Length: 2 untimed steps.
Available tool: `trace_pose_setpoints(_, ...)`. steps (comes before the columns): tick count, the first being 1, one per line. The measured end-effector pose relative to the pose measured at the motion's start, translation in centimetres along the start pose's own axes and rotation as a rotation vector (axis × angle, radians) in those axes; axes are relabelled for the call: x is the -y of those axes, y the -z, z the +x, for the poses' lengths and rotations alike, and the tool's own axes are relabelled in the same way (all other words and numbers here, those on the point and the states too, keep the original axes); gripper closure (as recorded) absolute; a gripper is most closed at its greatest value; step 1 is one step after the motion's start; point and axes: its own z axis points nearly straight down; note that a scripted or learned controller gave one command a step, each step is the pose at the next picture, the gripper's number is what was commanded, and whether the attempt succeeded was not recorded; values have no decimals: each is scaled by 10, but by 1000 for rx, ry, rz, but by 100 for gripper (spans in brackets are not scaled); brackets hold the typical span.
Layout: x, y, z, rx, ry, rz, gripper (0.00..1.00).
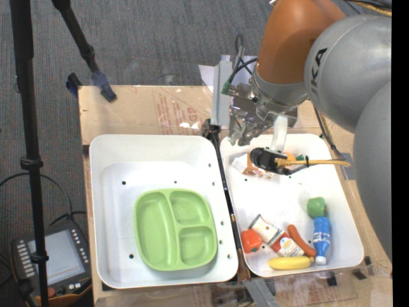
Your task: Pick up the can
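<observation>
Two neighbours, an orange lump (251, 241) and a sausage (300, 240), are crowding the can (273, 231) near the right bin's (287, 197) front; my gripper (246, 135), whose width I cannot tell, is risking a wrong grab.

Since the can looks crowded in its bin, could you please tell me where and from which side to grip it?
Probably from straight above, gripping the can across its middle. It seems to lie on its side in the right bin, with a red toy and a sausage close beside it, so side approaches look blocked.
</observation>
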Motion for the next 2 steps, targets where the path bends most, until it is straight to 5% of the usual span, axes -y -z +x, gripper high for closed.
trace_pose_setpoints(1, -6, -2, 72, 1, -176, 1, 100)
trace_pose_setpoints(2, 0, 11, 95, 0, -619, 2, 100)
